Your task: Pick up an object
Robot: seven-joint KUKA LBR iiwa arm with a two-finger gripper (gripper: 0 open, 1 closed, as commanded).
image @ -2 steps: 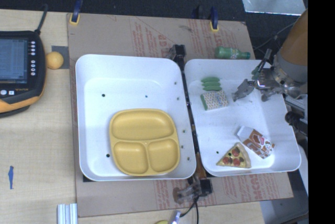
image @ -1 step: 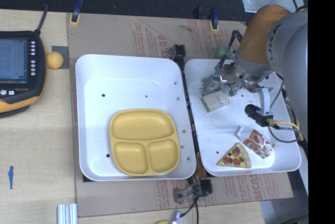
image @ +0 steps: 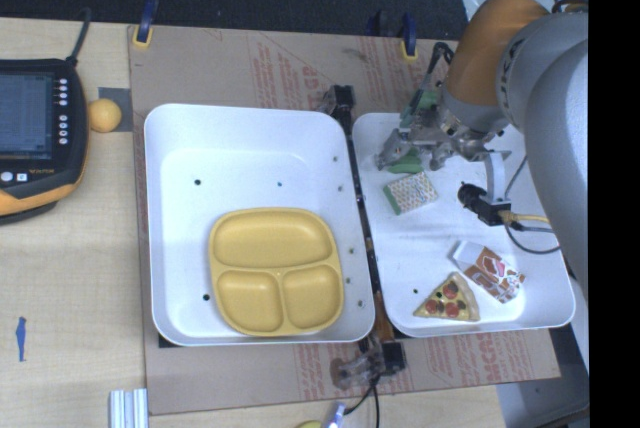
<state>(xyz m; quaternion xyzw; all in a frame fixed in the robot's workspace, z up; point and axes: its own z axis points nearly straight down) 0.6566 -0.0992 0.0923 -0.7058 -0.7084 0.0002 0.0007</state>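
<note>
Claw (image: 408, 154) above flat checked green square (image: 411, 191), finger state unclear, triangular pizza slice (image: 449, 300) nearby

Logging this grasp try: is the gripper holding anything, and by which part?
Cannot be told. The gripper sits low in the right bin, just above a green checkered packet; nothing is visibly between its fingers.

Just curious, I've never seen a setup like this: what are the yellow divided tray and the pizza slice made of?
The yellow tray looks like moulded plastic: one even colour, rounded compartment edges, a soft sheen. The pizza slice is probably a toy, plastic or rubber, given its flat painted-looking toppings, though it is too small to be sure.
</note>
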